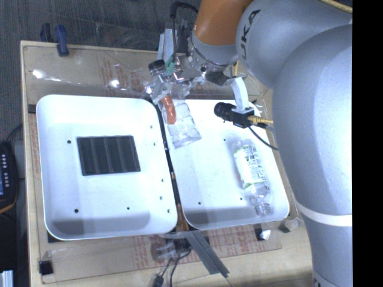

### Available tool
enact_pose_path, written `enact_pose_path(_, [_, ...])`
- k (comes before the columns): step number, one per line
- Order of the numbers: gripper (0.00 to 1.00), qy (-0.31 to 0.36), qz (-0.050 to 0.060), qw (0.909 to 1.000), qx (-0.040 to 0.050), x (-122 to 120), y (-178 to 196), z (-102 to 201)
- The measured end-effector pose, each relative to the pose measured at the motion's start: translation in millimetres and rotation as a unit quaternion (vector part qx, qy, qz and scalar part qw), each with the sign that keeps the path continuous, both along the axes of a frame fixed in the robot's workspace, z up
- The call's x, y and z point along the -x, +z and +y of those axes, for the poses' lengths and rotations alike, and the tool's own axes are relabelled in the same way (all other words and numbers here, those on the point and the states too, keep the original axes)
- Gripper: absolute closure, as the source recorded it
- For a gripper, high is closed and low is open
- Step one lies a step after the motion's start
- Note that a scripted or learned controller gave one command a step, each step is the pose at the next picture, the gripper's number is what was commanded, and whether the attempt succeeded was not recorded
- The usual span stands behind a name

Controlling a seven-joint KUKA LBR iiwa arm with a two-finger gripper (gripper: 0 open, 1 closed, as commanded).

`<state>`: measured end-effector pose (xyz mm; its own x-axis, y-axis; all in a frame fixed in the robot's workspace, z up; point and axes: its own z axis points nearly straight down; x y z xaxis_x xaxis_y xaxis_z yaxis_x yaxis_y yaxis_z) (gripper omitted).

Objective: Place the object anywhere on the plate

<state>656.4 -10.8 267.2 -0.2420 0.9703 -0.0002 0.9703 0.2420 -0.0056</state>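
The gripper (169,100) hangs over the upper edge between the two bins, and it seems to hold a clear plastic bottle (179,123) with an orange label — the bottle's top is between the fingers, so the jaws are closed on it. The bottle is transparent and its outline is hard to follow. It lies tilted at the upper left corner of the right bin (203,214). A second bottle (252,175) lies near that bin's right wall. The dark ribbed plate (109,155) rests in the left bin (54,190). The arm (299,70) hides the right bin's upper right corner.
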Motion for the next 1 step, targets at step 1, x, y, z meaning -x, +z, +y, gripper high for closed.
enact_pose_path(1, [1.00, 0.003, 0.001, 1.0000, 0.0006, 0.0, 8.4, 1.2])
